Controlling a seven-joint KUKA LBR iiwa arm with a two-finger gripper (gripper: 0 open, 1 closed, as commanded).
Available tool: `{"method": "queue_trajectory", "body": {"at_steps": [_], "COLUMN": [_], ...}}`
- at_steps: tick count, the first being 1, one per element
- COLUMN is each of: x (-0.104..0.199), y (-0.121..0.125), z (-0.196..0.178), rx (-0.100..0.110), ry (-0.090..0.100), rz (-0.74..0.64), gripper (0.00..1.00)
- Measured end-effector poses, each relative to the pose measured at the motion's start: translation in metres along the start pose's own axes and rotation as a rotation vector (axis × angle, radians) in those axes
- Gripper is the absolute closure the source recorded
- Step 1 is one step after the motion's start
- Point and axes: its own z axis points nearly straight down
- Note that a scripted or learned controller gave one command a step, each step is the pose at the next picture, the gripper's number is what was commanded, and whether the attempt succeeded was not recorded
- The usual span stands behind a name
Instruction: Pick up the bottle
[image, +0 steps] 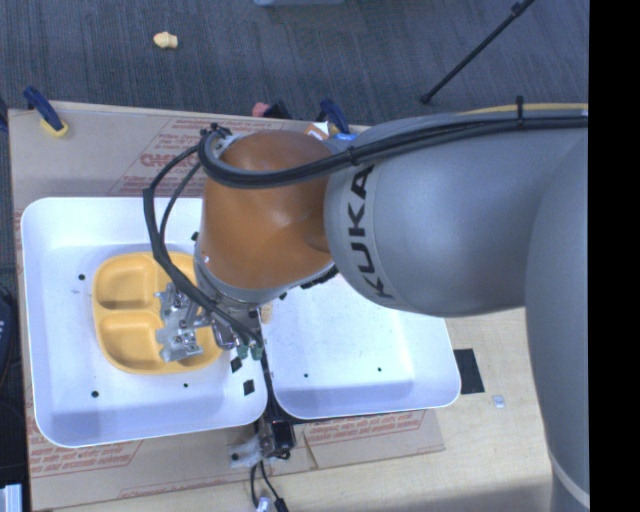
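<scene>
- Where the worktop (480, 440) reaches the lower edge of the frame, a small dark connector with cables (265, 445) sits just below the gap between the two bins.
- The right bin (350, 395) shows bare white floor at lower centre.
- The left bin (60, 300) holds a yellow divided tray (125, 310) at centre left.
- The tool (190, 330) hangs over the tray's right side; whether it is spread or pressed together cannot be told, as the metal parts are too cluttered.
- The bottle cannot be made out anywhere.
- The grey arm (470, 220) with its orange band (265, 215) fills the centre and right.
- Blue clamps (45, 110) grip the cardboard's upper edge.
</scene>
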Motion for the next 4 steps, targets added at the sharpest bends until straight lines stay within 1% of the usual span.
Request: {"method": "queue_trajectory", "body": {"at_steps": [1,2,3,4], "x": [0.004,0.016,0.01,0.013], "y": [-0.061,-0.123,-0.064,-0.102], "z": [0.047,0.002,0.034,0.015], "rx": [0.0,-0.001,0.0,-0.001], "ry": [0.001,-0.003,0.001,-0.004], "rz": [0.219,0.4,0.392,0.214], "gripper": [1.0,1.0,1.0,1.0]}}
